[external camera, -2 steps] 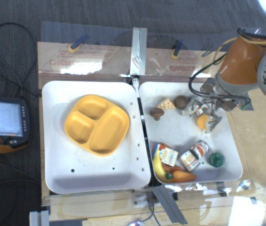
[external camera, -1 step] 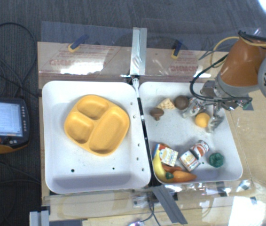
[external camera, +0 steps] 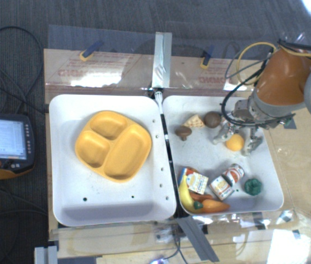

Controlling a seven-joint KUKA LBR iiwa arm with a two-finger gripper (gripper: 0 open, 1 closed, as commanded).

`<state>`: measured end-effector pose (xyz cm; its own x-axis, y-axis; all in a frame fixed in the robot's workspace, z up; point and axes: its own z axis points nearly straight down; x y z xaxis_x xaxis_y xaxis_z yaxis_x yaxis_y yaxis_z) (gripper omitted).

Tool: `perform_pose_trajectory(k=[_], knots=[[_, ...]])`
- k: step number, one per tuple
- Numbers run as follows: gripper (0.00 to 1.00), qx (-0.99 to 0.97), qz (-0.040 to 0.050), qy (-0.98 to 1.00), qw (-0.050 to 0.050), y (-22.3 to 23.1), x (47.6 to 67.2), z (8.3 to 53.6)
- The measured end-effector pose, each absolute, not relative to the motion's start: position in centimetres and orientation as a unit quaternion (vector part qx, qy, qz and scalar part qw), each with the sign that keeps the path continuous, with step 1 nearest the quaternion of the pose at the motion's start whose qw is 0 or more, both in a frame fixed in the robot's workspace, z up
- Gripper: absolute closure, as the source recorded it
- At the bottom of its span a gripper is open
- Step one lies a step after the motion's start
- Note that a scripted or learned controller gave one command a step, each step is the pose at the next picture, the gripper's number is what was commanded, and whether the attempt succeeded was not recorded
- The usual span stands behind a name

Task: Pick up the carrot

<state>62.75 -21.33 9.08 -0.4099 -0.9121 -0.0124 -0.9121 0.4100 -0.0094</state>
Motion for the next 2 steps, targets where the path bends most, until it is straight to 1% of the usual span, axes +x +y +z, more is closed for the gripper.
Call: perform_pose_trajectory(k=[1, 2], knots=[[0.0, -0.599, -0.0018, 0.801, 0.01, -21.0, 61.5, 9.2], [0.0, -0.689, 0.0029, 0.725, 0.006, -21.4, 67.2, 11.0]])
